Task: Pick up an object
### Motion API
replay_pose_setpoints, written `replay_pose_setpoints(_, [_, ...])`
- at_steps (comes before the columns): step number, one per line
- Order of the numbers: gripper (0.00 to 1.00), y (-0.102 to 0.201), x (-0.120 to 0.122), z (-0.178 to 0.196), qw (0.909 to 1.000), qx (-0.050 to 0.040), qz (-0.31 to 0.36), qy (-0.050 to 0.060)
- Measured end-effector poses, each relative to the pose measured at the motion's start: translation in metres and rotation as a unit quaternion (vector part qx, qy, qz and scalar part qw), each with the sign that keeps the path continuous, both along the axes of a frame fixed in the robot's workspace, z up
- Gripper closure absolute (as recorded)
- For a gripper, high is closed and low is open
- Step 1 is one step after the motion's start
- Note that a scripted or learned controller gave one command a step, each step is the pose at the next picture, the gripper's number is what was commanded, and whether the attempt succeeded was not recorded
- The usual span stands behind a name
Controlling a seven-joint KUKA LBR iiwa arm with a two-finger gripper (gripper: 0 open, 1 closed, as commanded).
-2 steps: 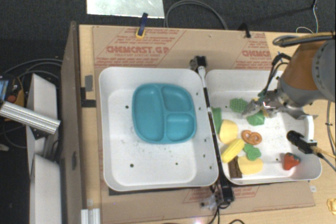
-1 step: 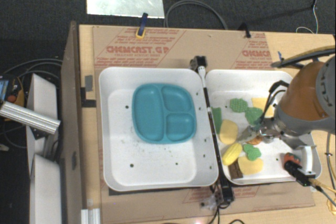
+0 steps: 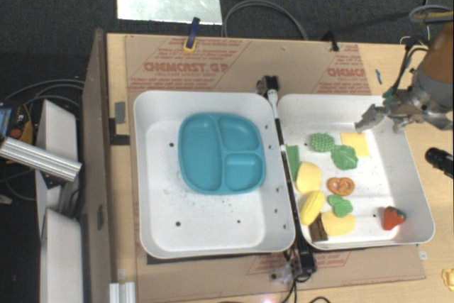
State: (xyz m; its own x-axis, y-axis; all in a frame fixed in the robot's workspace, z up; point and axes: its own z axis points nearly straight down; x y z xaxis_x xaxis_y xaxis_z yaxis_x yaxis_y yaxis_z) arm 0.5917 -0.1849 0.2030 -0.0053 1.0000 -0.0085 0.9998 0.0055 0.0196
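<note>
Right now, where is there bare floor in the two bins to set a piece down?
Left bin: white floor rings the blue divided plate, widest along the near edge. Right bin: open along the far wall and between pretzel and strawberry. Crowded: its left side around the yellow pieces.

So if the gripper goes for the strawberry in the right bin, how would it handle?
The strawberry looks like small toy food, so probably light and rigid. Its rounded, tapered shape may roll or squirt from a pinch. It lies near the right bin's corner wall, apart from the other pieces, so a push would likely pin it there.
</note>
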Motion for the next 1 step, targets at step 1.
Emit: replay_pose_setpoints(1, [0.0,0.0393,-0.0137,-0.0905,0.9999,0.0053,0.001,0.011])
